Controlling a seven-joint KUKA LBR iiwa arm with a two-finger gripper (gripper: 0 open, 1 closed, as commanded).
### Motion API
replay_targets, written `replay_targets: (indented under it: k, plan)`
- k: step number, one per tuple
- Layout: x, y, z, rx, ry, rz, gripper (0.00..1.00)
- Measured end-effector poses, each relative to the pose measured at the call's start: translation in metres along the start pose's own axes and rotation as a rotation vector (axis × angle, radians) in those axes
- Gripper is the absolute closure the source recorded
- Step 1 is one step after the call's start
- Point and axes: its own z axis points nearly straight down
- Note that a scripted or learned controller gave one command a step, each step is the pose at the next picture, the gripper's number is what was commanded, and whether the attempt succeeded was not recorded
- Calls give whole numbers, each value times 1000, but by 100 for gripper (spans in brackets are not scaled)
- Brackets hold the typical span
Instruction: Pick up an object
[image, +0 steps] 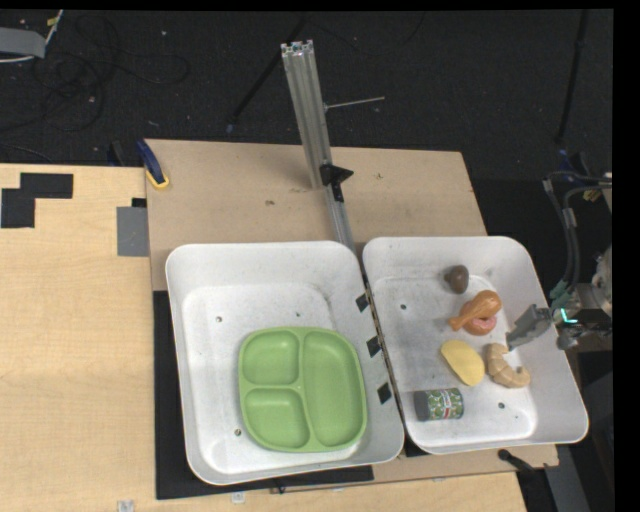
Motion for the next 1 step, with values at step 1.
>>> replay_targets:
  k: [1]
  plan:
    - [0,0,0,-1,0,0,0]
